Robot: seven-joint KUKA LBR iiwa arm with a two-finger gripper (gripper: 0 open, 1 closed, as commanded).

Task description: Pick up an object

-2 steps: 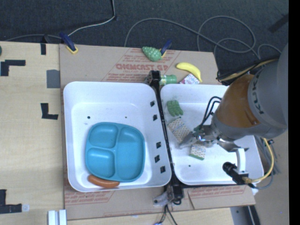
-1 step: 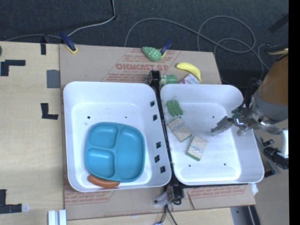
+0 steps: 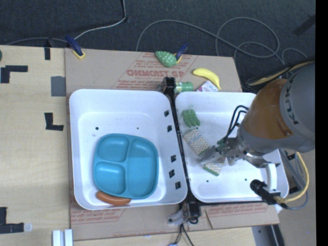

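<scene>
Gripper sits low in the right bin, can't tell its finger state; patterned packet and green toy crowd just beside it.

Glossy white plastic bins; smooth blue plastic tray.

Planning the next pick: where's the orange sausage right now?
The orange sausage lies in the left bin, at its near wall, against the front edge of the blue divided plate.
</scene>
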